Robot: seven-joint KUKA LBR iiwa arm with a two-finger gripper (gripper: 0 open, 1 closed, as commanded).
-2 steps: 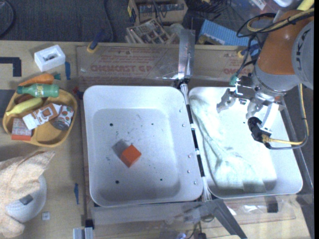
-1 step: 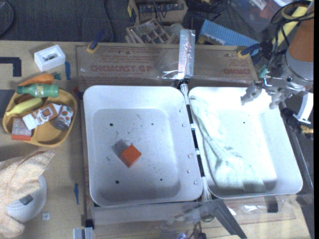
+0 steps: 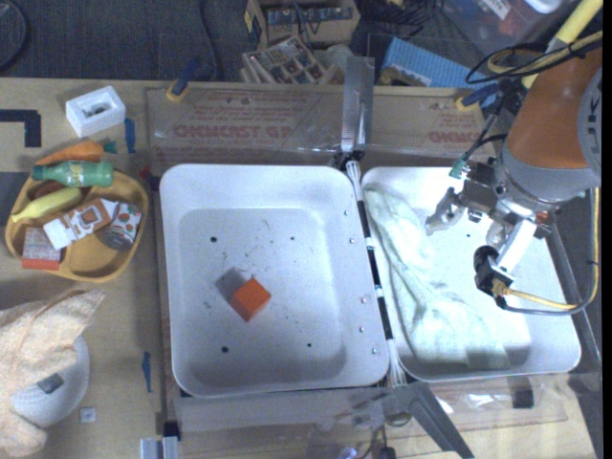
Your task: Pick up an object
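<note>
The hand (image 3: 466, 208) hangs over the right bin (image 3: 564, 352), above a pale crumpled cloth (image 3: 421, 275); whether it is open or closed I cannot tell. The orange block (image 3: 252, 298) lies well off toward the view's left of the hand and somewhat nearer the camera, in the left bin (image 3: 191, 199) (across the divider between the bins). It looks squat, with no clear long axis.

Matt orange block (image 3: 251, 299), smooth white plastic bins (image 3: 182, 199), crumpled cloth (image 3: 421, 285).
</note>
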